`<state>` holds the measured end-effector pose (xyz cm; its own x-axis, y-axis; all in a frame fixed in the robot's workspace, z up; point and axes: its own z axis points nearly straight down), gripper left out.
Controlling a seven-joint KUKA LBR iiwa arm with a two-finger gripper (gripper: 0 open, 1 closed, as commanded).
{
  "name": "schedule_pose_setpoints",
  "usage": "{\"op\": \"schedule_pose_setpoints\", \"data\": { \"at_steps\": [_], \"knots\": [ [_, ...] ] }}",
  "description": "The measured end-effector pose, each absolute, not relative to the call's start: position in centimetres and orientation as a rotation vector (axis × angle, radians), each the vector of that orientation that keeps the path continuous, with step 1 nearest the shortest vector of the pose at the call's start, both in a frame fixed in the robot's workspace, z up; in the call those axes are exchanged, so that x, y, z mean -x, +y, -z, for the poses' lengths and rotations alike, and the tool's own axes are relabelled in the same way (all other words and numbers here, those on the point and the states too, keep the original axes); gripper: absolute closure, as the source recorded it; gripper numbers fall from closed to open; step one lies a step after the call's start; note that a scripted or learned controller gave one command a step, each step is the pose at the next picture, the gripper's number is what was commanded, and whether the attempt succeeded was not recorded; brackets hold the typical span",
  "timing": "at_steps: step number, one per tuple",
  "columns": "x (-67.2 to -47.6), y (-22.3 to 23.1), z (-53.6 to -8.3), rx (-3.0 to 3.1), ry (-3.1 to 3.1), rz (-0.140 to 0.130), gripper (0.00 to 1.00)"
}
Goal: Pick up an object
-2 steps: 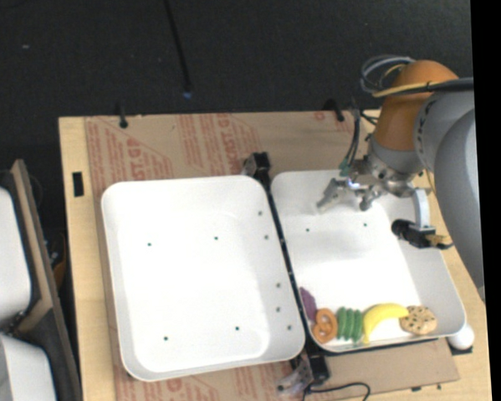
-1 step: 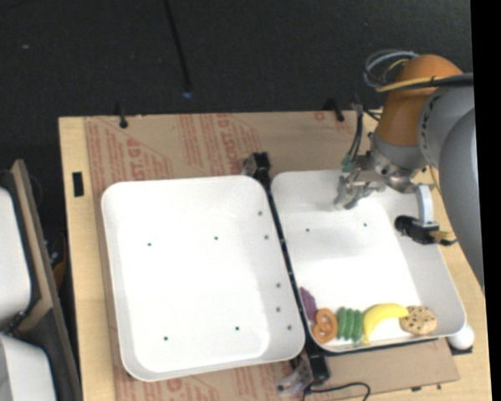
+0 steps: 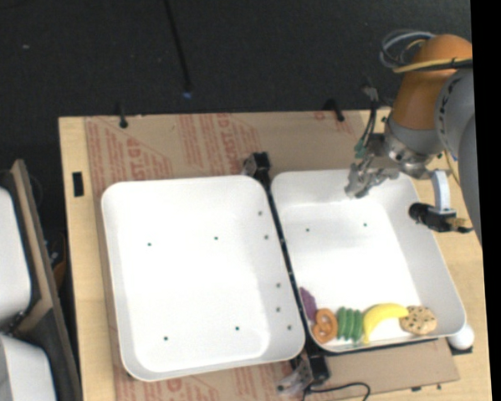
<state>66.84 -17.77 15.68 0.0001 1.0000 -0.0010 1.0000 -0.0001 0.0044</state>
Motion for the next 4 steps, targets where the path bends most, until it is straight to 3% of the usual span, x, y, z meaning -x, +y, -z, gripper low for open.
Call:
{"op": "schedule_pose_setpoints", "data": {
  "at_steps": [2, 4],
  "knots": [
    [-66.9, -18.2, -25.4, -2.218, 2.218, -0.005, 1.00],
    [-64.7, -7.0, -26.6, -2.217, 2.226, -0.003, 1.00]
  ]
}}
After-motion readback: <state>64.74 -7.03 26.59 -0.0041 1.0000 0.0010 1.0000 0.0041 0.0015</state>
